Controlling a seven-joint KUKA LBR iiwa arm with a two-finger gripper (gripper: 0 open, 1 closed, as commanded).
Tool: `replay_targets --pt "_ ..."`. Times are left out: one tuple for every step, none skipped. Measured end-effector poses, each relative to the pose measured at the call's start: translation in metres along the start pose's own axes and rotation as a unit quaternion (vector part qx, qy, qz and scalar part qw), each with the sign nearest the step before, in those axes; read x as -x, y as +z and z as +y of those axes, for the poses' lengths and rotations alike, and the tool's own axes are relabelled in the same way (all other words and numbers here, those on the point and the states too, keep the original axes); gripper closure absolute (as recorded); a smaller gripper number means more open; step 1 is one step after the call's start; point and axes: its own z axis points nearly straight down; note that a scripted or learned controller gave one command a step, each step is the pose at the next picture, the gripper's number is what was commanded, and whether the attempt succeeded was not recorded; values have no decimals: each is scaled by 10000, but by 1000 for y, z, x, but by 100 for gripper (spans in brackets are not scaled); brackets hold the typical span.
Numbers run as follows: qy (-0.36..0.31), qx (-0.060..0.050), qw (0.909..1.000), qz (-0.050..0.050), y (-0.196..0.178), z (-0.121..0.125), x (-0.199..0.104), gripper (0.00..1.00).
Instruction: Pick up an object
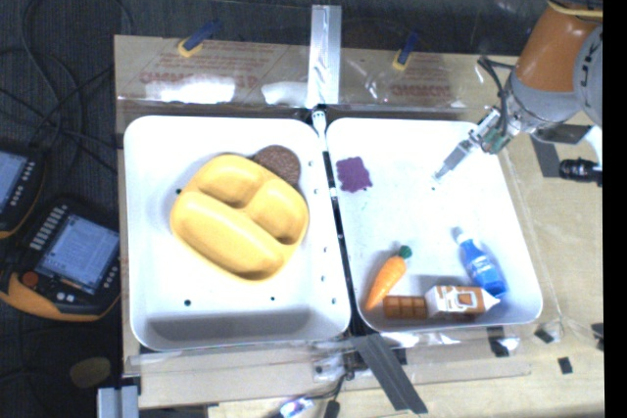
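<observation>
Orange and tapered, the carrot (386, 281) lies aslant in the near part of the right bin (509, 201), green top pointing away from the front wall, its thick end almost touching the brown chocolate bar (405, 307). Just beside that bar sits the small carton (460, 300), and the blue bottle (479, 264) lies a little beyond it, cap toward the back. These four crowd the front corner, probably because loose things slide and gather where the wall stops them; that crowding would make any one of them awkward for me to take cleanly. The purple piece (353, 173) sits well apart from them near the divider, flat and alone, which I judge the easier target.

My gripper (448, 164) hangs over the far right part of the same bin, tilted down toward the white floor, with nothing under it and well apart from every object. It looks narrow from here, but I cannot tell whether my fingers are spread or pressed together. Nothing is held.

In the left bin (147, 210) a big yellow squash-like lump (240, 214) covers most of the middle, with a dark brown disc (277, 162) tucked against its far edge.
</observation>
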Motion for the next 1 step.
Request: replay_targets --pt "-2139 -6 9769 11 22 -91 -67 0"
